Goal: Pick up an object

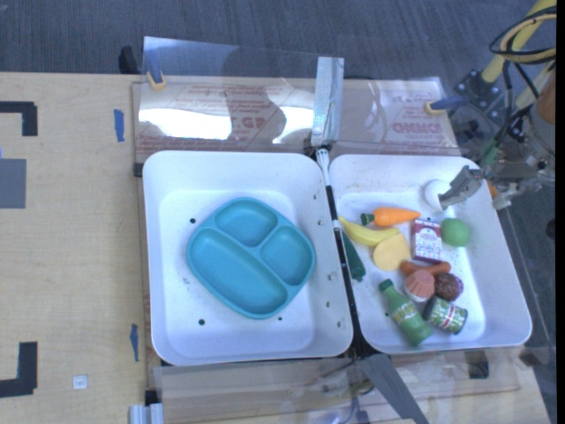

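In the right bin (508, 276), nearest the camera, a green bottle (406, 312) and a small can (448, 316) lie beside a brown ball (448, 285). Farther back sit a red carton (427, 239), a green ball (455, 231), a banana (364, 232) and a carrot (395, 216), crowded together. The left bin (168, 237) holds a teal divided plate (251, 256). The gripper (463, 186) hangs over the right bin's far corner near a white object (433, 193); whether its jaws are apart I cannot tell. Wooden table (62, 237) lies beneath.

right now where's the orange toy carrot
In the camera view, the orange toy carrot lies in the right white bin, toward its upper middle, just above the yellow toy banana and up-left of the small red carton.
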`<state>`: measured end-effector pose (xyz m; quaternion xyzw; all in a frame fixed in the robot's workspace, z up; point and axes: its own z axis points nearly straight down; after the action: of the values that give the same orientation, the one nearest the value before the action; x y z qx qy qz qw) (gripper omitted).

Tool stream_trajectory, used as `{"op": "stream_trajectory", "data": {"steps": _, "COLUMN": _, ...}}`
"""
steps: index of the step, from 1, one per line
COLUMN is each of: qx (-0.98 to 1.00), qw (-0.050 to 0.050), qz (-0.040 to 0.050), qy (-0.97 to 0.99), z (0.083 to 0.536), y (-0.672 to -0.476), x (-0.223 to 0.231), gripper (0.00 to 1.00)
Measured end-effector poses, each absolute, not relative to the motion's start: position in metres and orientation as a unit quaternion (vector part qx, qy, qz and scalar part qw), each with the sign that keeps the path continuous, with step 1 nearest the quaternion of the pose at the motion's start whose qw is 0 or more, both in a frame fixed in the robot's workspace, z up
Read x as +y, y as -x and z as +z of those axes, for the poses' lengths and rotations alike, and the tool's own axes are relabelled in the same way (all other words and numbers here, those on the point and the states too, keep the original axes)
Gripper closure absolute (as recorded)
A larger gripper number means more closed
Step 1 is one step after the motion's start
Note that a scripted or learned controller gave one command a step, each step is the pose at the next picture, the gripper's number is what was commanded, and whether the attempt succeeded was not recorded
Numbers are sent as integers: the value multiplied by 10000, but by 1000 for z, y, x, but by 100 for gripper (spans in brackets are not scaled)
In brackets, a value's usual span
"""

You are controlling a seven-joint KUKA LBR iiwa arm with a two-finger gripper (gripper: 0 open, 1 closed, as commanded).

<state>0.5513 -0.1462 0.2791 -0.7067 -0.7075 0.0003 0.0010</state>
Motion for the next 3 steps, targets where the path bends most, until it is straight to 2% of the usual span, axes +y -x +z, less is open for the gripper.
{"op": "stream_trajectory", "data": {"steps": 1, "qx": -6887, "qw": 39, "qz": 26, "qy": 7251, "z": 190, "y": -590, "x": -123, "gripper": 0}}
{"op": "stream_trajectory", "data": {"steps": 2, "qx": -6639, "qw": -65, "qz": -50, "qy": 7478, "z": 103, "y": -610, "x": -118, "gripper": 0}}
{"op": "stream_trajectory", "data": {"steps": 3, "qx": -6534, "qw": -92, "qz": -81, "qy": 7569, "z": 97, "y": -639, "x": -105, "gripper": 0}}
